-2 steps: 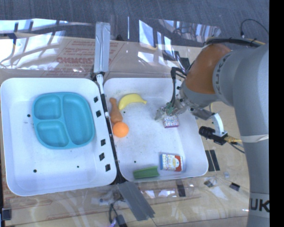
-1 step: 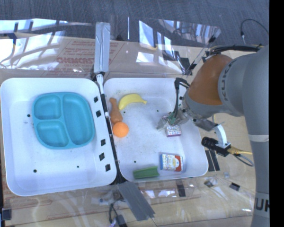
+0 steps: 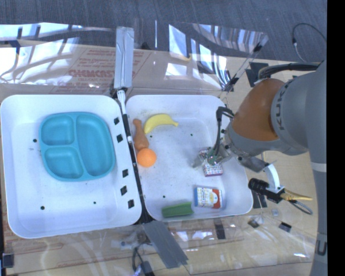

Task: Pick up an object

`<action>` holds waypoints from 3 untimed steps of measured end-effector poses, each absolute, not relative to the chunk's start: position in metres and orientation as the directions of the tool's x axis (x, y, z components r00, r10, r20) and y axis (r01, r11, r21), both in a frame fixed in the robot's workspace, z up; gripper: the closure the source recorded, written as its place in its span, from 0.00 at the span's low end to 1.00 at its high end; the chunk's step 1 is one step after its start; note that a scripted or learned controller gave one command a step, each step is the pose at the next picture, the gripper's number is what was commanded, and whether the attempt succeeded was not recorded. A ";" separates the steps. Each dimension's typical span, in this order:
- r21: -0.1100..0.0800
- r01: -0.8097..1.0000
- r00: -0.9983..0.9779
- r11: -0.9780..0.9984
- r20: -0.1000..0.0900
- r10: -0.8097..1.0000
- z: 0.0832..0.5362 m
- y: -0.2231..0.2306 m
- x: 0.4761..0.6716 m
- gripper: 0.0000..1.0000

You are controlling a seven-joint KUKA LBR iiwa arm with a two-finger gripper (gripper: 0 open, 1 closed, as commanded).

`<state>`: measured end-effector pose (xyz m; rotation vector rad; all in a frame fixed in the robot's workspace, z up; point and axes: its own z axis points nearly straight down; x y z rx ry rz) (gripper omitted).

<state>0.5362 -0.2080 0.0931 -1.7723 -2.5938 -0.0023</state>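
From above, the gripper [image 3: 210, 161] sits low in the right bin [image 3: 178, 105], its tip over a small pinkish item [image 3: 213, 169] too blurred to identify; whether anything is pinched cannot be told. Nearby lie a yellow banana [image 3: 160, 122], an orange carrot [image 3: 139, 134] touching an orange ball [image 3: 146, 158], a green block [image 3: 177, 210] and a small carton [image 3: 207, 197] with unreadable print. A blue divided plate [image 3: 77, 145] fills the left bin [image 3: 23, 211].

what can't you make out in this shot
- Gripper: too small and blurred in the camera view to tell whether its fingers are open or shut, or touching anything.
- Label on the small packet: too small to read.
- Carrot: lower end hidden behind the orange.
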 end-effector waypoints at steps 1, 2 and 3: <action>0.002 0.963 -0.271 0.271 0.002 0.963 0.093 -0.207 0.506 0.00; 0.000 0.985 -0.175 0.175 0.003 0.985 0.093 -0.208 0.527 0.00; -0.001 0.984 -0.178 0.178 0.003 0.984 0.102 -0.209 0.527 1.00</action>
